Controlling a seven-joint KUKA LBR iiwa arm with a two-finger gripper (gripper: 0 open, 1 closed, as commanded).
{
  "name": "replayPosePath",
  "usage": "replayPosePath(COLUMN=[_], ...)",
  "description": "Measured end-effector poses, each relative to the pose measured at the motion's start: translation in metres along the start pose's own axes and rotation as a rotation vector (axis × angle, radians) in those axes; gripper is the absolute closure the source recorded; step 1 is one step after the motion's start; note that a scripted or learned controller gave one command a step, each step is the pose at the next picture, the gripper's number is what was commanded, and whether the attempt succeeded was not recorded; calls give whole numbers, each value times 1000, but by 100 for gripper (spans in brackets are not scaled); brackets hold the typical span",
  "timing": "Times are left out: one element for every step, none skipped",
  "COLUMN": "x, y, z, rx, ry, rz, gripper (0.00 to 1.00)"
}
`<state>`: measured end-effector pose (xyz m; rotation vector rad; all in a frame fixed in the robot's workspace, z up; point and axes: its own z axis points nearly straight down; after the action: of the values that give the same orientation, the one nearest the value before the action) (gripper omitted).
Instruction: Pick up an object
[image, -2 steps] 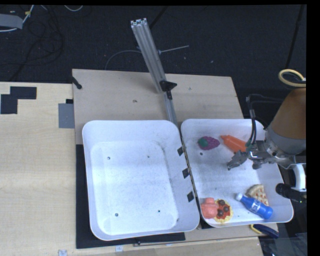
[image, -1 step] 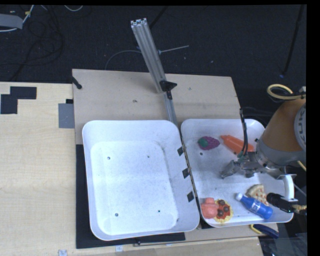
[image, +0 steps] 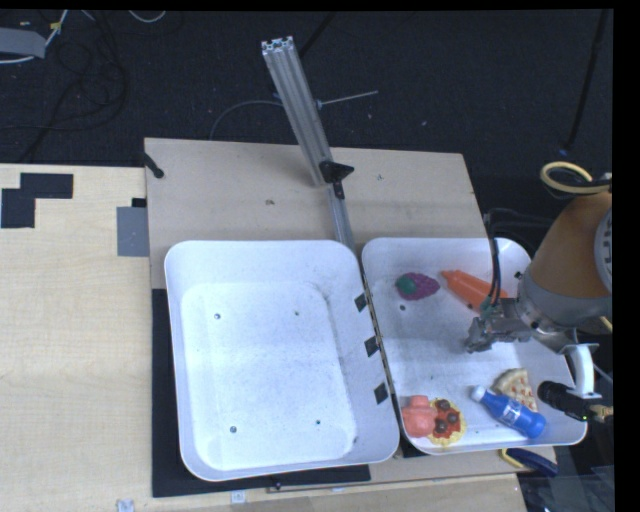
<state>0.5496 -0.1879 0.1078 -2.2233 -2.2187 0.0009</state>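
Two white bins sit side by side on the bench, and all the objects I could take are in the right bin (image: 440, 255). The left bin (image: 262, 362) is smooth white plastic with rounded corners.

Nearest, along the front edge of the right bin, lies a blue bottle (image: 512, 411) with a white cap, on its side. It looks hard, round and slippery. Just beside it, toward the right edge, is a small piece like a pizza slice (image: 516, 385), flat and thin. At the front left corner lies a red and yellow toy food piece (image: 432, 417), lumpy and uneven.

My gripper (image: 483, 337) hangs in the middle of the right bin, over bare white floor, with the objects well apart from it on each side. How far my fingers are open I cannot tell; they are small and dark here. I see nothing between them.

Farther back, near the rear edge, lies an orange carrot shape (image: 466, 286), long and tapered, and left of it a purple and green round piece (image: 417, 286), maybe soft.

What could go wrong, as I judge it: if I go down where I am, I close on nothing, because no object is below me. The bottle may roll away when one finger touches it first. The flat slice is too low to catch easily, and my fingers may scrape the bin floor. The carrot lies partly behind my cable, so it may be pushed toward the wall.
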Motion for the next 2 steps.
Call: replayPosePath(x=[-5,-12], y=[3,11], z=[-43,-91], rx=[-4,-4], ry=[-1,-1], rz=[-1,-2], gripper=[100,100])
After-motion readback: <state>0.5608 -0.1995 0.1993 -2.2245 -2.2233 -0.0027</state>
